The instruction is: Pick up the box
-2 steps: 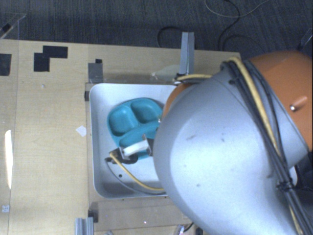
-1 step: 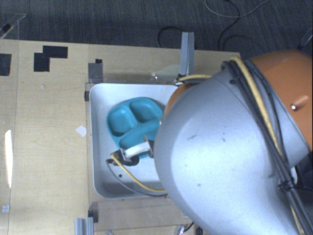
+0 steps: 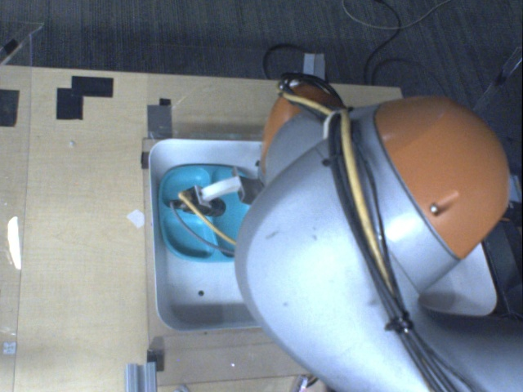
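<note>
One white bin (image 3: 196, 305) on view, sunk left of centre in the pale wooden desk (image 3: 82, 243). Holds the teal box (image 3: 184, 182) in its upper half, close to the bin's left wall, with bare white bin bottom below it. Rounded at the corners, that box; details of its top hard to make out under what hangs over it.

Directly above the box: the end effector (image 3: 214, 207), low over the middle of the teal surface. Open or closed, cannot tell from this angle. Cannot tell either whether touching the box or merely close above it.

Reaching in from the right, the grey arm (image 3: 327, 284), huge in the foreground, covering the bin's right side and most of the desk beyond. Across the rounded joint at upper right, an orange band (image 3: 449, 170); behind it, near the bin's top right corner, a second orange patch (image 3: 282, 121). Along the arm's upper surface, a cable bundle (image 3: 359, 202), black and yellow.

Elsewhere on the desk: black angular marks (image 3: 82, 95) at upper left, a small white scrap (image 3: 135, 217) just left of the bin, a grey metal bracket (image 3: 161, 119) at the bin's top left corner.

Beyond the desk's far edge, dark carpeted floor (image 3: 163, 15) with thin cables (image 3: 372, 6) looping across it.
</note>
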`<action>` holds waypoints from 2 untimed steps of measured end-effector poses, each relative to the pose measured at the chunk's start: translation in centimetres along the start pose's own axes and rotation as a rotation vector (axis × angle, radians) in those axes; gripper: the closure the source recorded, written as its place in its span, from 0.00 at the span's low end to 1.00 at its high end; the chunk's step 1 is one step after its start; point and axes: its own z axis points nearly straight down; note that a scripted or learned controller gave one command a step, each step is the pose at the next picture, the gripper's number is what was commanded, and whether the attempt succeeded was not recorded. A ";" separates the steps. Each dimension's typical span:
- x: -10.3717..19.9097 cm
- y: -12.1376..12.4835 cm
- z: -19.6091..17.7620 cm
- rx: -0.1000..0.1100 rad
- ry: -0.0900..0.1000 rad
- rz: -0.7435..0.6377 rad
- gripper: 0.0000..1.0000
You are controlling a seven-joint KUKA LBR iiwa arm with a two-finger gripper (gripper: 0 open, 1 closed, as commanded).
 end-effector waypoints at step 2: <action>-6.5 1.3 -0.1 0.017 0.000 -0.021 0.00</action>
